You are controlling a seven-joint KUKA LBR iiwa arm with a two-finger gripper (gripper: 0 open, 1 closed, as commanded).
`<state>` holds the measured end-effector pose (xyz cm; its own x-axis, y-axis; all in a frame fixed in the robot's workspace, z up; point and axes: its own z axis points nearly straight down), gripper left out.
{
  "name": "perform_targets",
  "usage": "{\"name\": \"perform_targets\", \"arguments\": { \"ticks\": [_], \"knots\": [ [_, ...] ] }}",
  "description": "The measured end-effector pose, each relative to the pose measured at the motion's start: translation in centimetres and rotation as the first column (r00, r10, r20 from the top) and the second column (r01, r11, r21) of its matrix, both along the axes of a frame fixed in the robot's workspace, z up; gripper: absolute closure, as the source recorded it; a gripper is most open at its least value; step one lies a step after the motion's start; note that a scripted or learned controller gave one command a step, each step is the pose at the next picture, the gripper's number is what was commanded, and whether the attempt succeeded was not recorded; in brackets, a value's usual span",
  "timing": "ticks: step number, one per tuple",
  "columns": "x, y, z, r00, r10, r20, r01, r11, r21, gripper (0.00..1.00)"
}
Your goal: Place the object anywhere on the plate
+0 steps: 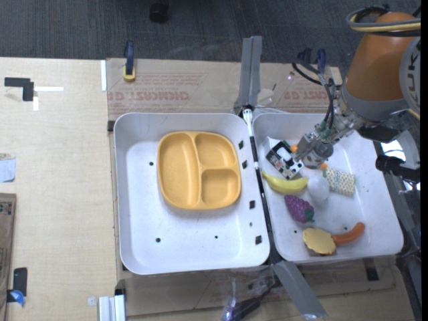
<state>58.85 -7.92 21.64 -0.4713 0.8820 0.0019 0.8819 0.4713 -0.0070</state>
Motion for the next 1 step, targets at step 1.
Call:
{"name": "perform_targets", "arguments": {
  "ticks": [1],
  "knots": [
    [2.3, 5.92, -2.88, 0.987, 0.159, 0.0, -0.159, 0.987, 0.001, 1.0]
  ]
}}
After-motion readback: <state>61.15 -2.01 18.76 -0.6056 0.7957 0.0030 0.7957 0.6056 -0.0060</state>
